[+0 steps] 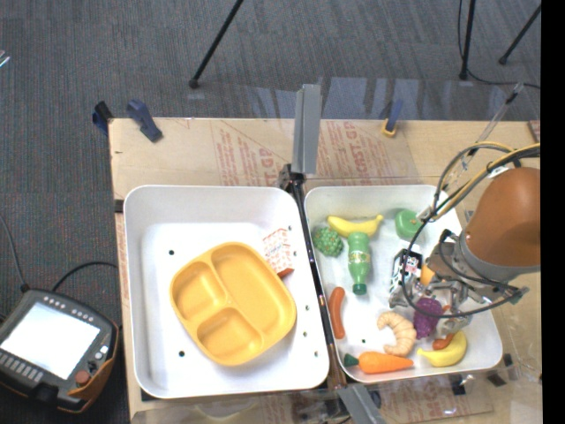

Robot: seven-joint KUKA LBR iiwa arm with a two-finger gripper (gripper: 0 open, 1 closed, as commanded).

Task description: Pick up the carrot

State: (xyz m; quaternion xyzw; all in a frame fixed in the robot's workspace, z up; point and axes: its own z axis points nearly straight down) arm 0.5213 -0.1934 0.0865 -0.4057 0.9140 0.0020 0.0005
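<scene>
My arm point(508, 223) reaches in from the right, orange band uppermost, wrist bent downward, with my jaws point(422, 306) pointing down.

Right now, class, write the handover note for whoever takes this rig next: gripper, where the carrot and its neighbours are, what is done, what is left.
Gripper: low in the right bin, over the purple toy; whether it grips anything cannot be told.
Carrot: lying flat at the right bin's front edge, green end to the left, just below the croissant, left of a banana.
Left bin: yellow plate.
Done: nothing seen; the carrot is not lifted.
Left: move to the carrot, grasp it, lift it.
</scene>
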